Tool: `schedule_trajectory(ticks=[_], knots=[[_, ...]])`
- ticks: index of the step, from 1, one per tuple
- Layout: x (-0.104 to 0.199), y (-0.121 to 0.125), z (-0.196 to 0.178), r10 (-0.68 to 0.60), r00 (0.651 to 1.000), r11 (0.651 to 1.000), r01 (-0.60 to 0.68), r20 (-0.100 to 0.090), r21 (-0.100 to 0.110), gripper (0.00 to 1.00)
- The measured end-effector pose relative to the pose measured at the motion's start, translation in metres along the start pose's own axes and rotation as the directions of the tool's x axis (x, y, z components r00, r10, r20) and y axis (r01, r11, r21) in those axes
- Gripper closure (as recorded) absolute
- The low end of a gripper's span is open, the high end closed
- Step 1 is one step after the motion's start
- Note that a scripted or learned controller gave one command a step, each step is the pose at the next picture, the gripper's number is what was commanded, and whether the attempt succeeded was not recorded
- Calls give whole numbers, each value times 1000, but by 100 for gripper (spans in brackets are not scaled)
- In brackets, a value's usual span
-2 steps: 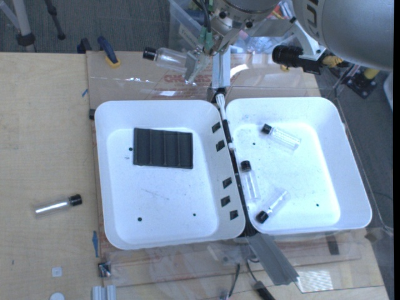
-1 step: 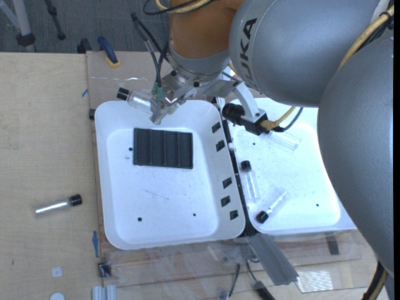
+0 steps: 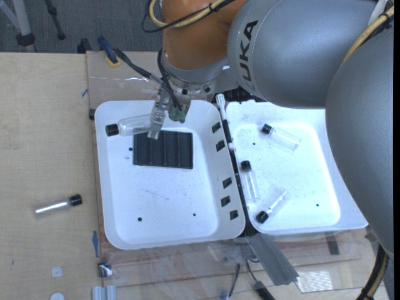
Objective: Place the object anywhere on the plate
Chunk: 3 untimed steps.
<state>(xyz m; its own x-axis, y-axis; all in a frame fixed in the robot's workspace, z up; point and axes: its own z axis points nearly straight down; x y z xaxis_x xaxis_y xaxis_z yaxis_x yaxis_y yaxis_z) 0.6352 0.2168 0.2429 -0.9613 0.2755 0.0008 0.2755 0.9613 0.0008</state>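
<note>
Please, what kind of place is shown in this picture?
Probably a robotics lab test bench. A grey industrial arm reaches over two white bins on a wooden bench, with small clear vials scattered about and a black plate in the left bin.

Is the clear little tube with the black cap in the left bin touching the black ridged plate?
Apart. The camera view shows a strip of white bin floor between the clear capped tube and the black ridged rectangular plate, with the gripper over the plate's top edge.

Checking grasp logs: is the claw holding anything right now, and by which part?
Cannot tell. The claw sits over the clear end of a vial beside the black plate, but no vial shows between its fingers.
</note>
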Motion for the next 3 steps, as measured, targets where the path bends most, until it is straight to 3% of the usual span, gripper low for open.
schedule_trajectory(ticks=[1, 2, 3], knots=[[2, 9, -145, -641, 768, 768, 641, 10, 0, 100], [-28, 18, -131, -719, 695, 695, 719, 10, 0, 100], [-27, 17, -83, -778, 629, 629, 778, 3, 0, 100]])
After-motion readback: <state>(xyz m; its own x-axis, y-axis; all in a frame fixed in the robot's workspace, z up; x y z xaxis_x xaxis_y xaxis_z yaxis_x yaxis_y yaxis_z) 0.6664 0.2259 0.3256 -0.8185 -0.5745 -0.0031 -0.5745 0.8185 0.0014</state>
